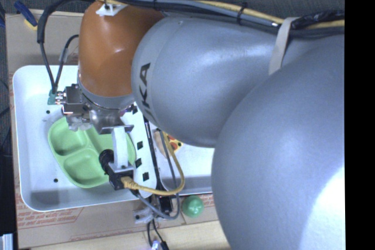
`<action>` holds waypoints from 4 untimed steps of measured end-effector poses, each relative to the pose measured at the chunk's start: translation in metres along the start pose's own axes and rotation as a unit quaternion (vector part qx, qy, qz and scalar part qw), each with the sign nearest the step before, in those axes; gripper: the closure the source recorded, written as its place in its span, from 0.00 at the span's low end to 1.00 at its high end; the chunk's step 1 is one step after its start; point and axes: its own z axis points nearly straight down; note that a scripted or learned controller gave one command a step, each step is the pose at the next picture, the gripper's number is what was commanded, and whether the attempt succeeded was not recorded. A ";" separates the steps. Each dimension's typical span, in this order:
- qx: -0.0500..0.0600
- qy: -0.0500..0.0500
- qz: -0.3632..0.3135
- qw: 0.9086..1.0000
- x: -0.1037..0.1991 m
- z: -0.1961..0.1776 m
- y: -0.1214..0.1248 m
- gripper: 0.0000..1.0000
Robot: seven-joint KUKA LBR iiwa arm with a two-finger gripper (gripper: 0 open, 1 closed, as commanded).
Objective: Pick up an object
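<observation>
Nearest my lens is the grey bulk of the arm (pixel 252 126), which covers most of what I would like to see. Below it the orange band (pixel 108 50) leads to the wrist. The gripper (pixel 88 120) sits low over the left bin (pixel 29 126), right at the upper edge of the green divided dish (pixel 79 158). I cannot tell from here whether the gripper is spread or closed, and I see nothing held in it. The dish is my likeliest target. It lies flat on the bin floor in the middle of that bin, with its two compartments facing up. A shallow dish like this gives little to pinch from above, so I would aim for the raised rim or the ridge between the compartments. I would come straight down, close gently and lift slowly, since the smooth plastic may slide out. A small orange and yellow thing (pixel 171 140) peeks out beside the arm, too hidden for me to name. Farther off, a green ball (pixel 192 206) rests just past the bin's lower rim, but I cannot say which bin holds it.
</observation>
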 end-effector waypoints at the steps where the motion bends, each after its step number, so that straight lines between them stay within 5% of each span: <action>1: -0.001 0.000 -0.003 1.000 0.000 -0.010 0.001 1.00; 4: 0.002 -0.002 -0.002 1.000 -0.001 0.012 -0.016 1.00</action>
